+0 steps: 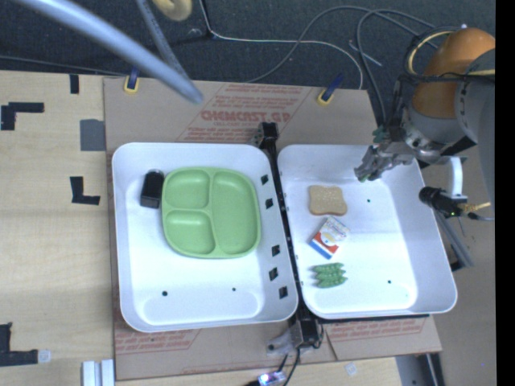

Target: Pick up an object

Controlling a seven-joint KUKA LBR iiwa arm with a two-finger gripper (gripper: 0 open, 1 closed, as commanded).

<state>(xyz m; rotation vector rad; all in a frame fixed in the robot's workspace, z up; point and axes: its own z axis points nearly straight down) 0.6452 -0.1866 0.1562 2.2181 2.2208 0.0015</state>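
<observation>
tool (372, 167) sits above the upper right part of the right bin (418, 256), near its back wall, hanging from the grey arm (451, 95) with the orange band. cannot tell from this slant whether the tool is apart or together; nothing visible in it.

candidate objects, all lying in the right bin's left half:
- slice of bread (327, 201), flat, nearest the tool, down and to the left of it
- small red, white and blue carton (330, 237), just below the bread, tilted
- green pea pod (330, 275), below the carton, near the front wall

left bin (133, 280) holds a green divided plate (212, 212) and a small black object (151, 189) touching or just beside the plate's left rim.

judgement: approach stage, no grasp yet. bread looks the likely target.

risks:
- bread is thin and flat; a shallow descent would close above it, a deep one would hit the bin floor.
- carton is close to the bread; a wide approach could nudge it.
- carton is tilted, could slip or twist out.
- pea pod is low and small, easy to miss.
</observation>
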